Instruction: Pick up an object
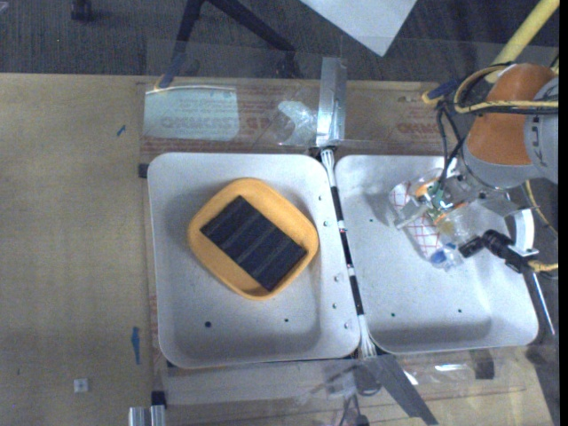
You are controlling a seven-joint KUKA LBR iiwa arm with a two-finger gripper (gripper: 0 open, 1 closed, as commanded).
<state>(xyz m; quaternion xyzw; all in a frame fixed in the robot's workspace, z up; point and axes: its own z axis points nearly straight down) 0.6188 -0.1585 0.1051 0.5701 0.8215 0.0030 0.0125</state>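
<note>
1. While the arm (510, 127) reaches in from the right, its gripper (448, 216) sits low over the right bin (426, 318), at that bin's upper-right part.
2. Fingers: cannot tell how far open they are or whether they have anything. The wrist body and cabling cover them from this angle.
3. Task thing, candidate one: a clear crumpled wrapper with a red grid print (417, 220), lying in the right bin directly under or against the gripper. Touching or just beside, I can't separate the two.
4. A small blue bit (437, 257) lies at the wrapper's lower edge. Part of it or a separate item, too small to say.
5. Candidate two: an orange tray with a dark ribbed panel (253, 238), sitting flat and rotated in the middle of the left bin (177, 327), well apart from the gripper.
6. Judgement: the arm's position points to the wrapper as the target, not the tray. Tray looks too wide for a two-finger pinch; wrapper is small and near.
7. Risk: thin, crinkly, transparent film is likely to slip or deform, so closing may catch only an edge.
8. A black part (497, 242) sticks out to the wrist's right near the bin wall; looks like rig hardware, not a pickable object.
9. Both bins sit side by side on the table (62, 238), rims touching along the centre seam.
</note>
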